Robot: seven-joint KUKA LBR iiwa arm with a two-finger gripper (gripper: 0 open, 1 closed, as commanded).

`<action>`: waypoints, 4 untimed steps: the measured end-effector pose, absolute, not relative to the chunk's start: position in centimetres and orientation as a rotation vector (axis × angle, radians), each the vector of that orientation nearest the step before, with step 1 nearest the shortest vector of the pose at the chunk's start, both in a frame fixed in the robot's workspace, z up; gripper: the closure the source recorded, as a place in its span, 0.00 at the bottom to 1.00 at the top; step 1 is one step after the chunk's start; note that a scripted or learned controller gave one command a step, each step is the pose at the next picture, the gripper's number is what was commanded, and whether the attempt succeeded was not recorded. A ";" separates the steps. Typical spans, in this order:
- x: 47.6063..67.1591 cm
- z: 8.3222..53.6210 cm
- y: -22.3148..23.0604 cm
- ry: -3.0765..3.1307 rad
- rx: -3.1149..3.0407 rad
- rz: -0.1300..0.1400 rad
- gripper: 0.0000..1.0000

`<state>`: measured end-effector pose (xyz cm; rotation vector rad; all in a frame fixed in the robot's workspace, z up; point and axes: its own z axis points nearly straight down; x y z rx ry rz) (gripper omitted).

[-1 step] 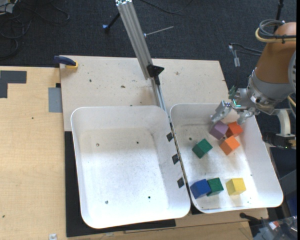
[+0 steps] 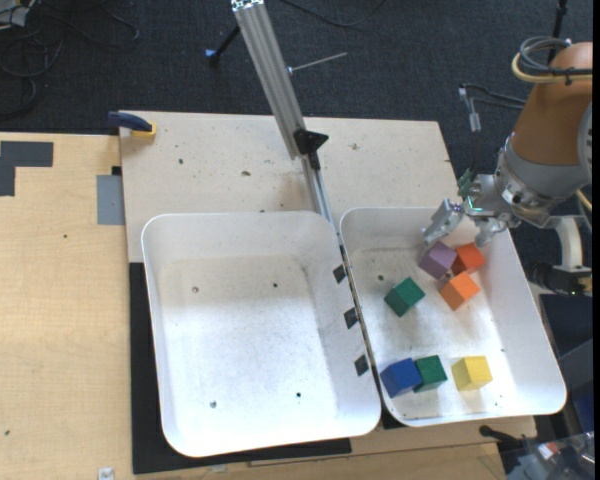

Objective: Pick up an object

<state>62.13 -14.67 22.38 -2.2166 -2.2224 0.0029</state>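
Note:
My gripper (image 2: 465,226) hangs over the back of the right bin (image 2: 540,353), open, its fingers (image 2: 439,225) spread wide. Nothing sits between them. Just below it lie a purple block (image 2: 439,260) and a red-orange block (image 2: 470,258), touching each other. An orange block (image 2: 460,289) sits right in front of those two. A green block (image 2: 404,296) lies further left, mid-bin. Along the front of the bin stand a blue block (image 2: 401,376), a dark green block (image 2: 431,371) and a yellow block (image 2: 471,372).
The left bin (image 2: 170,268) lies beside the right one, with black clips on the shared rim (image 2: 347,298). A slanted metal bar (image 2: 275,78) rises from the back of the bench. The arm's orange band (image 2: 555,118) stands at the right.

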 end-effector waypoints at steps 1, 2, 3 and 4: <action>63.0 16.9 -14.2 -2.223 -2.210 0.007 0.00; 62.4 12.3 -14.9 -2.225 -2.224 0.000 0.00; 62.9 11.9 -15.1 -2.231 -2.235 -0.013 0.00; 62.8 12.7 -15.2 -2.228 -2.240 -0.011 1.00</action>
